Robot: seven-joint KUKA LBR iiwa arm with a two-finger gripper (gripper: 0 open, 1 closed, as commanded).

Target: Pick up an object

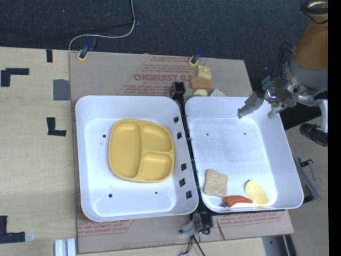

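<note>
Two pincer (262,105) fingers hang spread, holding nothing, above the right bin's (277,143) rim.

Three small items lie loose along the near edge of the right-hand white bin (277,159). A pale tan, square slice of toast (216,183) lies flat (slightly tilted). Just right of it sits a small red-orange pepper (237,200), touching a yellow oval piece (257,192).
</note>
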